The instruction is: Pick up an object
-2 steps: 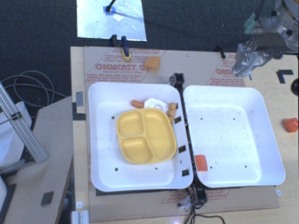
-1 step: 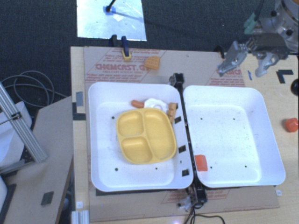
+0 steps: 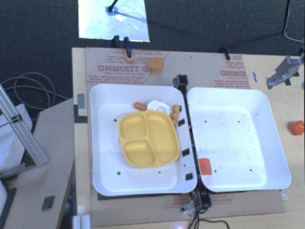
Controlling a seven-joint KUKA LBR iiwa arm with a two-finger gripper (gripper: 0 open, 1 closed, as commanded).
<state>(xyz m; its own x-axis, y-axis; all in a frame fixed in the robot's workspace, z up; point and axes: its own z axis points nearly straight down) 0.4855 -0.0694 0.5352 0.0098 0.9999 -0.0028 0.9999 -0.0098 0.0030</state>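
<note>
Jaw spread cannot be told on the gripper (image 3: pixel 285 73), poised over the bench past the right bin's (image 3: pixel 267 104) far corner. One red-orange block (image 3: pixel 204 166) sits at that bin's near-left wall, beside wide bare floor. One glossy yellow three-compartment tray (image 3: pixel 147 138) crowds the left bin (image 3: pixel 102 128).

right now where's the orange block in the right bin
In the camera view, the orange block lies in the right bin at its near-left corner, close to the divider between the bins, right of the yellow tray.
</note>
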